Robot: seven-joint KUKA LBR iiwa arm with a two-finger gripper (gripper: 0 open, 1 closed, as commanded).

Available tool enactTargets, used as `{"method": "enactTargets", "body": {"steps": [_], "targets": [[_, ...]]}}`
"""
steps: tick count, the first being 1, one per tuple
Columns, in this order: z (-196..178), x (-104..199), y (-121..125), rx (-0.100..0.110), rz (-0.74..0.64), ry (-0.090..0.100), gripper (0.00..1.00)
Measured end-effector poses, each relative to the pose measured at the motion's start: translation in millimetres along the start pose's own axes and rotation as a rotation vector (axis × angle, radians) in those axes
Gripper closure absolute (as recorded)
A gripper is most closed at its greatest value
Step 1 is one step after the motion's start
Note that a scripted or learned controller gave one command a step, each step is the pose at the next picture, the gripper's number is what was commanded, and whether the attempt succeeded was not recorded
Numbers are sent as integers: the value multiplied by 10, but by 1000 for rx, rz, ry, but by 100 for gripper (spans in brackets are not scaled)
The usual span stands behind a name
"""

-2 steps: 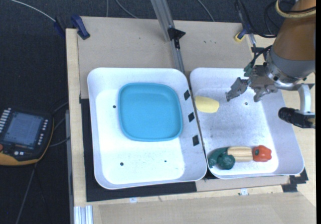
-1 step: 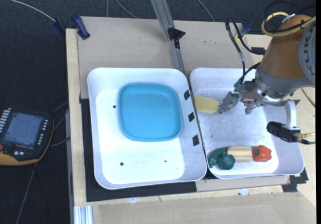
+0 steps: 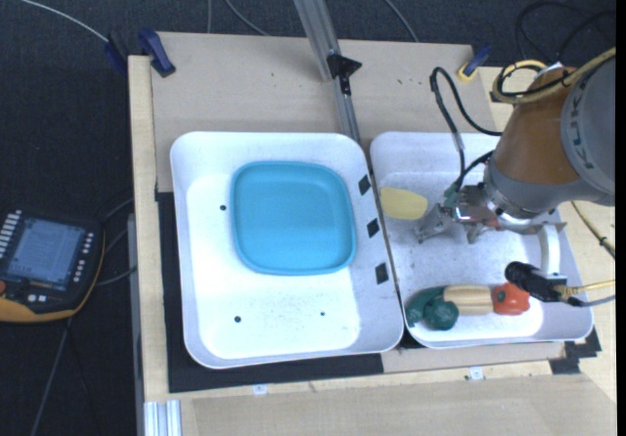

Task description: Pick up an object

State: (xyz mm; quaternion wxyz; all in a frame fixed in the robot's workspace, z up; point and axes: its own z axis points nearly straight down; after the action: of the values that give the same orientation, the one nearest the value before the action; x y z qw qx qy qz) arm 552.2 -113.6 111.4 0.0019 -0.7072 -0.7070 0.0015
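Two white bins sit on the surface (image 3: 245, 72). The left bin (image 3: 196, 229) contains one blue plate (image 3: 291, 217). The right bin (image 3: 411, 155) contains one yellow piece (image 3: 403, 202) near its left wall and, along its front edge, one green ball (image 3: 432, 311), one wooden peg (image 3: 468, 300) and one red piece (image 3: 509, 300). The end effector (image 3: 452, 225) stands open, gripping nothing, just right of the yellow piece.

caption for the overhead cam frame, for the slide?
KUKA arm's gripper open over the right bin, beside a yellow object; blue plate in the left bin.
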Motion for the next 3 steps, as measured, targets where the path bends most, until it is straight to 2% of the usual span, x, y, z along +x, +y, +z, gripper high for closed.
{"method": "enactTargets", "body": {"steps": [1,2,3], "targets": [[166,2,-2,-3,-1,0,0],[52,3,3,-6,-1,0,100],[-541,84,26,-10,-2,-1,100]]}}
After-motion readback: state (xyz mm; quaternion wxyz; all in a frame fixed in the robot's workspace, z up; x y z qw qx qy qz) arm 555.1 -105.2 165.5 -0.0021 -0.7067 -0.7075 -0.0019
